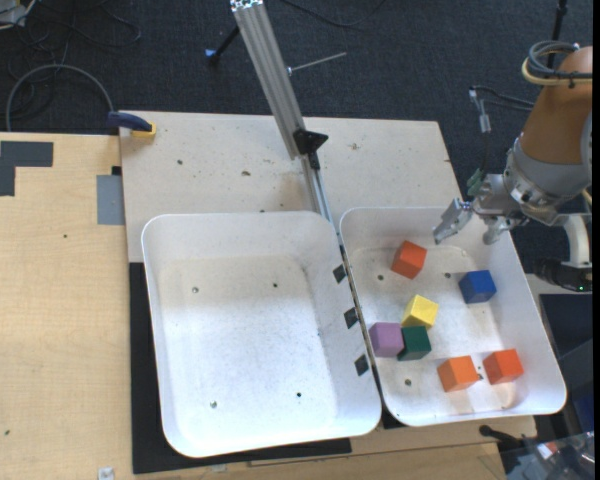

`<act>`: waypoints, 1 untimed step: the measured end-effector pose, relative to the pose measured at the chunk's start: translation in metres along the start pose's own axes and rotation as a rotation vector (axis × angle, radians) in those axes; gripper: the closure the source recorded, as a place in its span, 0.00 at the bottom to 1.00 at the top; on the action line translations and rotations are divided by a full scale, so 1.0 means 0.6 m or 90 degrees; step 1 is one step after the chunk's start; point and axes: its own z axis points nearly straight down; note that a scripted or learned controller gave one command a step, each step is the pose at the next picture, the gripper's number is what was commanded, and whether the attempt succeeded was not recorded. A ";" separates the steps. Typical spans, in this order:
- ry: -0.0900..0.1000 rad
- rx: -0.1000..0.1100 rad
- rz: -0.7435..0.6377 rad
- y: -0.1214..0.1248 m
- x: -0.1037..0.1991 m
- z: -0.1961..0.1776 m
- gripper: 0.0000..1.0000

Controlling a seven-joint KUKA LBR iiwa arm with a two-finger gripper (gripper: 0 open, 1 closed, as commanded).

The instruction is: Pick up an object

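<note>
Orange cube (409, 259), nearest the gripper (472, 222) in the right bin (540, 363), looks light, rigid and flat-faced, probably best pinched across opposite sides; fingers stand apart, holding nothing.

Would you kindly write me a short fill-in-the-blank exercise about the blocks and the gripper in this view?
1. All the blocks lie in the ____ bin.
2. The yellow block touches the purple block and the ____ block.
3. The gripper is above the right bin's ____ edge.
4. The block nearest the gripper is ____.

Missing words: right; green; far; orange
</note>
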 end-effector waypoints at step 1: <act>0.000 0.000 -0.003 0.000 0.001 -0.017 1.00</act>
